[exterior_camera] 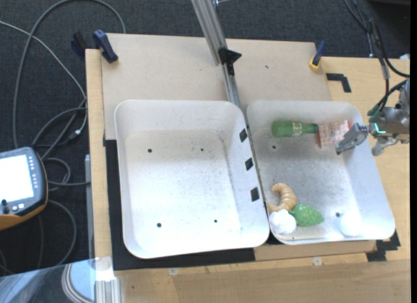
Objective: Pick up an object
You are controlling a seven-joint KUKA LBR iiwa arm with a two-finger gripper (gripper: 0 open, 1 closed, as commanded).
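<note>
In the right bin a green bottle lies on its side near the back wall, and a red-and-white packet touches its right end. Near the front wall sit a tan curled piece, a white ball, a green lump and a pale white object. My gripper hangs over the bin's right rim, just right of the packet. Its two fingers are open and nothing sits between them; the left finger is close to the packet's edge.
The left bin stands beside the right one, with a black-marked divider strip between them. A metal pole slants in from the top. Clamps mark the bench's back corners. Cables and a pendant lie on the floor to the left.
</note>
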